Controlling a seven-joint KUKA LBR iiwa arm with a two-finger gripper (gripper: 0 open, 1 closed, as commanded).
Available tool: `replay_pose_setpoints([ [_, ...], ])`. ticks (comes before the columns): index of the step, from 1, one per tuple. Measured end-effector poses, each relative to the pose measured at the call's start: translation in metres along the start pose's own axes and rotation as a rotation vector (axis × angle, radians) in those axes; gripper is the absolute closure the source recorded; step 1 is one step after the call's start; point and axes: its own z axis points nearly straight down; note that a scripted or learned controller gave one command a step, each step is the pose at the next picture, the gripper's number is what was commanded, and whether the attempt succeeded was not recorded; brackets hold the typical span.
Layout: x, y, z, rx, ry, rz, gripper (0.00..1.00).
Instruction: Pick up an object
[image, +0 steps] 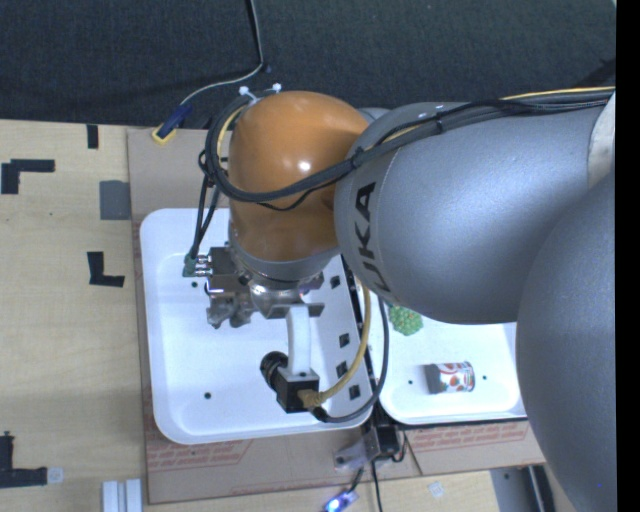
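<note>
Obs. 1: my gripper (228, 305) sits over the left bin (175, 390), centre-left of the frame, under my orange band and wrist. Jaw state: cannot tell, since the wrist covers them from this angle.

Obs. 2: white bin floor shows to the left of and below my gripper, out to the bin's left rim and its rounded lower-left corner. The bin's upper rim runs close by my wrist.

Obs. 3: 2 candidate things, both in the right bin (480, 408), lower centre-right of the frame, well apart from my gripper. A small can (450, 377) with a red and white label appears to lie on its side near the bin's lower rim. A green object (405, 321) sits above it, partly under my arm.

Obs. 4: the adjoining walls of the 2 bins run between my gripper and both things.
</note>
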Motion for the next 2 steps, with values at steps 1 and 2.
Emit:
replay_pose_setpoints([
  [1, 0.0, -0.002, -0.145, -0.028, 0.015, -0.003, 1.0],
  [2, -0.001, -0.004, -0.262, -0.027, 0.014, -0.003, 1.0],
])
